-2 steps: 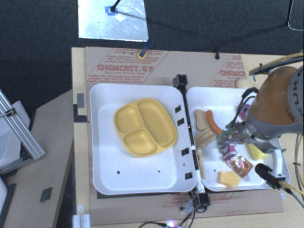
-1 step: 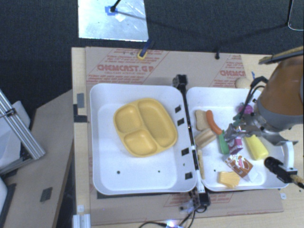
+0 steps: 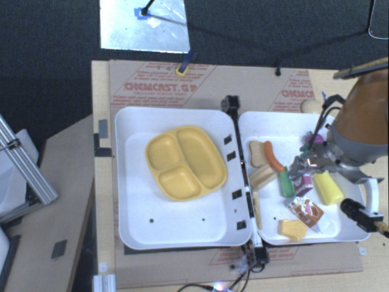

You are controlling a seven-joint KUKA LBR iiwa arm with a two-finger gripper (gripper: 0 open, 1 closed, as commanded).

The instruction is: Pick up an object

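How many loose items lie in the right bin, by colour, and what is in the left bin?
Right bin, what I can make out:
Orange: 1, the carrot
Green: 1, the green piece
Yellow: 2, the yellow bottle and the cheese wedge
Tan: 2, the bread and the bun
Red and white: 1, the packet
Left bin: 1, the yellow tray
Total: 8

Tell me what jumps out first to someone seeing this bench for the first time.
A yellow three-compartment plate sits alone in the left bin. The right bin holds a crowd of small toy foods, among them a hot dog, a green piece, a yellow piece and a cheese wedge. The arm's gripper is down among them.
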